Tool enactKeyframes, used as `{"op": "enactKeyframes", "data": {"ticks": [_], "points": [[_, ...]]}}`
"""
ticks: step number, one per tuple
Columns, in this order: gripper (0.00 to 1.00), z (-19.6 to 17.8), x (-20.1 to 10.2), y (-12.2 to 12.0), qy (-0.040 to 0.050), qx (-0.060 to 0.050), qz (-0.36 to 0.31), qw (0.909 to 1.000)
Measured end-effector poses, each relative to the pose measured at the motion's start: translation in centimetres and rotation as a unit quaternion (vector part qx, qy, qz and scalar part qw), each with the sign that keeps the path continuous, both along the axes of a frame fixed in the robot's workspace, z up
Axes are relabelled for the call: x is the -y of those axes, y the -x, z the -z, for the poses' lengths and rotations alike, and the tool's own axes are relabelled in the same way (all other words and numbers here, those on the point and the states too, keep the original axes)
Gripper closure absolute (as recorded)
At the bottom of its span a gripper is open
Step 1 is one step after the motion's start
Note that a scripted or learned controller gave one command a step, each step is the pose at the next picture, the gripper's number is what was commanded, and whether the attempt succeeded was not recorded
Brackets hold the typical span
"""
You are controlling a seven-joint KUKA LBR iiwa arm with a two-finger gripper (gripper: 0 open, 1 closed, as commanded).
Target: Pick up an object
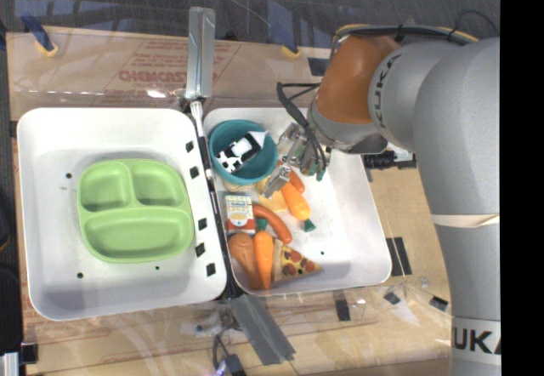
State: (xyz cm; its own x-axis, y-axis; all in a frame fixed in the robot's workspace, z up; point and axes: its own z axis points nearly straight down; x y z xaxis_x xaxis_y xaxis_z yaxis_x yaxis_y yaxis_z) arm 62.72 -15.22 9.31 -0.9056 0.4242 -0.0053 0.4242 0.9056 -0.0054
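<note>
The pincer (293, 163) sits low inside the right bin (361, 230), toward that bin's 12 o'clock end; its metal fingers are down among the toys and their spread cannot be told from this slanted view. No object can be seen clamped between them. Just at the pincer's 6 o'clock lies an orange carrot (297, 199), close to or touching the fingertips; contact cannot be confirmed. At the pincer's 9 o'clock stands a teal bowl (242, 153) with a black-and-white item inside it. Below the bowl, toward 6 o'clock, is a small printed packet (238, 211), then a red sausage-like piece (272, 219), a brown rounded piece (243, 252), a second carrot (264, 257) lying lengthwise, and a pizza slice (297, 264) at the bin's 6 o'clock edge. The left bin (42, 221) holds a green divided plate (133, 208), well apart from the pincer. Both bins rest side by side on the table (408, 221). The arm (442, 111) enters from 3 o'clock.
</note>
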Motion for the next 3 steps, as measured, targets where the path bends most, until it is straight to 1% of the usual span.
{"op": "enactKeyframes", "data": {"ticks": [1, 2, 3], "points": [[1.0, -1.1, 0.4, -0.1, 0.0055, 0.001, -0.003, 1.0], [1.0, 0.3, 0.0, -1.1, 0.0098, -0.013, 0.155, 0.9878], [1.0, -9.9, -7.6, 1.6, -0.0034, 0.0, 0.311, 0.9504]]}}
